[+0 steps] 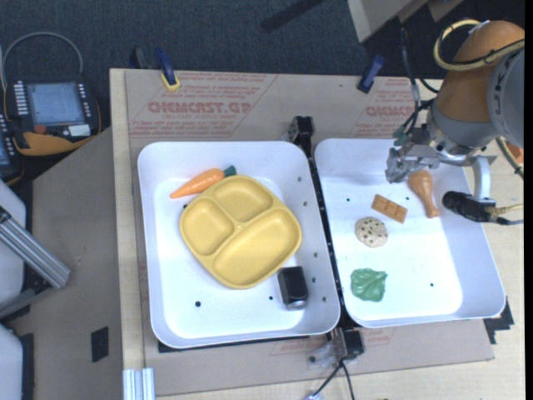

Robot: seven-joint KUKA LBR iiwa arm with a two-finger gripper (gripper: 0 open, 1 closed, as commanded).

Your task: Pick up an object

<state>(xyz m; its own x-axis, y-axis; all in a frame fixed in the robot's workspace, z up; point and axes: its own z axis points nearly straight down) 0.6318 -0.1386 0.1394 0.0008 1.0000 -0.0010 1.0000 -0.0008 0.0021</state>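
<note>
On the table [125, 223] two bins sit side by side. The left bin [158, 248] holds a plate [240, 230], a carrot [196, 182] behind it and a box [292, 286] before it. The right bin [466, 282] holds a drumstick [424, 190], cracker [389, 207], cookie [371, 231] and leaf [368, 283].

The gripper [403, 163] is too small to tell how its jaws stand; the arm [487, 73] is cut by the right edge.

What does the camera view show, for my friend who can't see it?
A robot arm's pincer hovers in the right bin by a toy drumstick, cracker, cookie and green leaf. The left bin holds a yellow divided plate, carrot and small black block.
</note>
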